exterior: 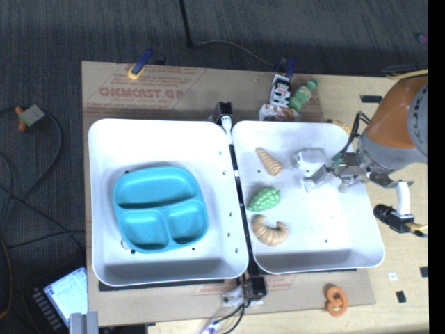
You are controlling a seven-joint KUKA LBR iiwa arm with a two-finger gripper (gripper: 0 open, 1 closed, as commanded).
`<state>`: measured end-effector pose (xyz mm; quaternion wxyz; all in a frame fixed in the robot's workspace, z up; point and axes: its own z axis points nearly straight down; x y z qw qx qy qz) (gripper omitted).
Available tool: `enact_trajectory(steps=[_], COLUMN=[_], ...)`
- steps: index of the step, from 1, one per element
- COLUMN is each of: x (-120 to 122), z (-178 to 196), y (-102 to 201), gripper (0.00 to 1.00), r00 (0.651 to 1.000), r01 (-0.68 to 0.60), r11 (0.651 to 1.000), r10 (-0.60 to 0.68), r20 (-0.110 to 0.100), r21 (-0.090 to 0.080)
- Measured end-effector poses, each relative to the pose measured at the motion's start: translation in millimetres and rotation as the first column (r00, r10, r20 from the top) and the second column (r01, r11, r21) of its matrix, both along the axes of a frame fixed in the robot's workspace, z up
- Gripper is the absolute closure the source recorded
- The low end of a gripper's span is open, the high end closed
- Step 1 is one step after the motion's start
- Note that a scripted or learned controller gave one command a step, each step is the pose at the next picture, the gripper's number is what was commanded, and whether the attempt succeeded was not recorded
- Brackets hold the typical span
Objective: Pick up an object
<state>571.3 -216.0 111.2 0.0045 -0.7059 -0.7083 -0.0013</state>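
Your silver two-finger gripper [311, 170] hovers in the right white bin [361, 252], jaws apart, right of the tan ridged cone [269, 160].

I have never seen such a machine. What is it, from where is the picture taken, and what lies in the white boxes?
One camera above the bench looks down at a slant. The grey and orange shape at the right is a robot arm; its hand hangs over the right bin. I cannot tell whether the hand grips anything. In that bin lie a tan cone, a green bumpy piece and a tan curved piece, all apart from the hand. The left bin holds a blue divided tray. Its job is to pick up one object.
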Motion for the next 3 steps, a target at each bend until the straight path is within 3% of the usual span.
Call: enact_trajectory(steps=[1, 2, 3], x=[-59.9, -39.6, -75.0], z=[25.8, 21.8, -22.9], y=[-6.0, 49.4, 56.6], gripper=[0.00, 0.00, 0.00], r00=[1.000, 1.000, 1.000], r01=[0.002, 0.002, 0.004], r11=[1.000, 1.000, 1.000], r10=[-0.002, -0.002, -0.004], r20=[0.001, 0.003, 0.014], r21=[-0.004, -0.008, -0.012])
